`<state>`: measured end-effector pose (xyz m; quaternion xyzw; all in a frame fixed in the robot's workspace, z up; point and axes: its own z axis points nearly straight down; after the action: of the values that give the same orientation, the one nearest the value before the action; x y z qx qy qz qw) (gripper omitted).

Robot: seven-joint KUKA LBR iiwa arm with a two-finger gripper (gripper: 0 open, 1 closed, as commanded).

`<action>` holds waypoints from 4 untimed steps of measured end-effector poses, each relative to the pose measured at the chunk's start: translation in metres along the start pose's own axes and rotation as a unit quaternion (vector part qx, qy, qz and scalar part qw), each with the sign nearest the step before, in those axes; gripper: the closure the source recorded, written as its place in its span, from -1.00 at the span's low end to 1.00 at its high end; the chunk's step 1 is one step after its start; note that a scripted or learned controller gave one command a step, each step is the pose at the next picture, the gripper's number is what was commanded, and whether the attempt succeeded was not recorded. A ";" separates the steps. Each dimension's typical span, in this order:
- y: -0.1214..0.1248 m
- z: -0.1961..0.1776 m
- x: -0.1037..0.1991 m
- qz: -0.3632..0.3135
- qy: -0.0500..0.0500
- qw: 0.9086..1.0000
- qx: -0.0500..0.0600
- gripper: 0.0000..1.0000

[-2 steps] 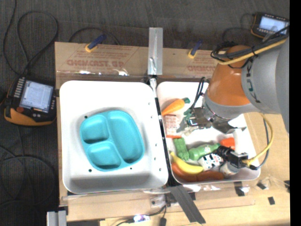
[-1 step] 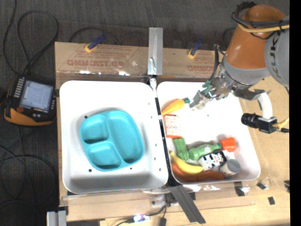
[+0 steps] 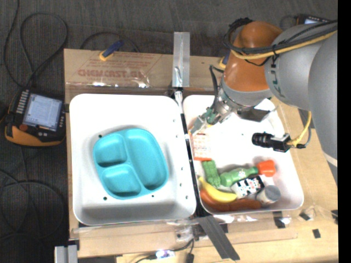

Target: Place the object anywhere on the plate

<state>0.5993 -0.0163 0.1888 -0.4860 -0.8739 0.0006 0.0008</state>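
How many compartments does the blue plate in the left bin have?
3. The blue plate has one long compartment down its right side, one smaller at upper left and one at lower left. All three are bare. The gripper is over the right bin.

Even overhead light (slightly soft focus)

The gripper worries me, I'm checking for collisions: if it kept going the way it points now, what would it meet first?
The gripper angles down toward the right bin's left side. Likely first contact is the small card lying there, though depth is hard to judge.
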 end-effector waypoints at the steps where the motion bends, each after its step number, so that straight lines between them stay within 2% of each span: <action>1: -0.035 0.007 0.087 -0.131 0.001 0.991 0.000 1.00; 2: 0.013 0.014 0.154 -0.141 0.001 0.990 0.000 1.00; 3: -0.047 -0.019 0.099 -0.232 0.000 0.973 0.000 1.00; 4: 0.039 0.006 0.114 -0.287 0.000 0.958 0.000 1.00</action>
<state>0.5725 0.1009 0.1826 -0.2148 -0.9767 0.0002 0.0003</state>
